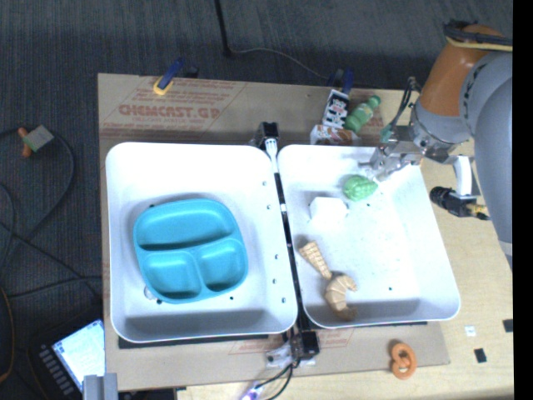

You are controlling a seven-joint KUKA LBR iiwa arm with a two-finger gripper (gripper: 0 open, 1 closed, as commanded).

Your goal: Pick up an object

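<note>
Since gripper (pixel 376 167) sits just beside crumpled green soft lump (pixel 360 187) in right white bin (pixel 433 248), centre over lump before closing; claw state: cannot tell.

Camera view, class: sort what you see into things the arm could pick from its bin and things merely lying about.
Belonging to the job:
gripper
green object
white block
tan wooden pieces
right bin

Lying about:
blue divided tray
left bin
orange ring
blue clamp
</note>
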